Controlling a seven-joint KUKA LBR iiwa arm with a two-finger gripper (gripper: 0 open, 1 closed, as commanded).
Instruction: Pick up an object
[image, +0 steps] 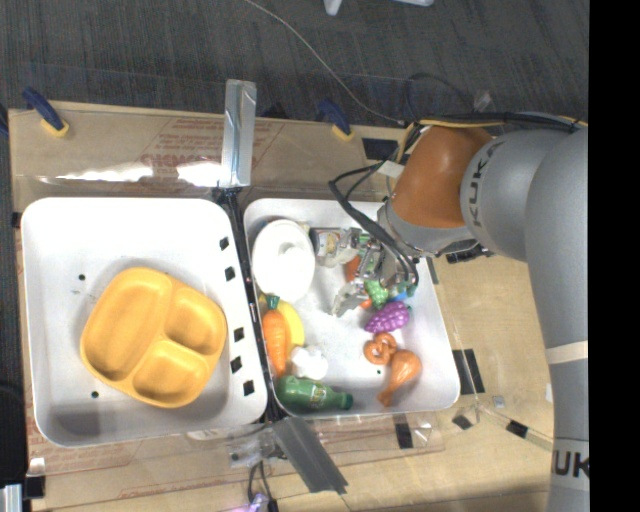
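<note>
Toys all look down in our right bin; gripper low among them, can't tell its state, nothing visibly lifted yet

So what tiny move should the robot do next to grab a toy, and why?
Probably a short drop straight down. The pincer hangs in the right bin, just above the purple grapes, with small green and blue toys right at its tips. I can't see anything held between its fingers, so it likely needs to get lower around one toy first.
</note>
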